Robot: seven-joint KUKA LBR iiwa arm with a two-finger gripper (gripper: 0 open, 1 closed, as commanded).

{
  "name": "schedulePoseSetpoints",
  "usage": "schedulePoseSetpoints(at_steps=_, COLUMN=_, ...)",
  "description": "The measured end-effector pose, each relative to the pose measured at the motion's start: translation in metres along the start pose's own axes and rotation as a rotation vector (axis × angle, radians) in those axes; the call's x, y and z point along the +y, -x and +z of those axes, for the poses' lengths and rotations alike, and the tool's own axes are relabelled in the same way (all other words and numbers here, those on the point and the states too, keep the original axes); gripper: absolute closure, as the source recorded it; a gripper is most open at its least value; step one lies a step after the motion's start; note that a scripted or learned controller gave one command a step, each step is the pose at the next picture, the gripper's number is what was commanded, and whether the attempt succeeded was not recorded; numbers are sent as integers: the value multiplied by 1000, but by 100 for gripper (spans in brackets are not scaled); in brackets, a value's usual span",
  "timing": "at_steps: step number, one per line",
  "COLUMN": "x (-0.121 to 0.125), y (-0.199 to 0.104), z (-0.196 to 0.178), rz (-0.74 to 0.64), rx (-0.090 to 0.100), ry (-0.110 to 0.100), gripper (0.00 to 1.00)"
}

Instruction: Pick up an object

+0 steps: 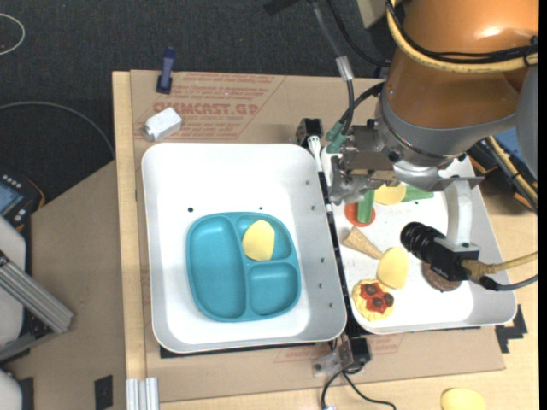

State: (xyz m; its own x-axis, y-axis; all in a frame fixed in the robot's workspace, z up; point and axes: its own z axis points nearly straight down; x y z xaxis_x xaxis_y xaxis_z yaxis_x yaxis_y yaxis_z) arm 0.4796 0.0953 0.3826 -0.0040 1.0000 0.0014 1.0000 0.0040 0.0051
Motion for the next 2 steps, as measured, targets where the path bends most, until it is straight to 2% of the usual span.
schedulePoseSetpoints(at_steps=1, x=0, y=-6, z=0, rz=3, rx=-2, ry=-3, gripper=100)
schedulePoseSetpoints(at_steps=2, x=1, y=-20, z=-162, rz=1, rx=5, ry=16, gripper=100)
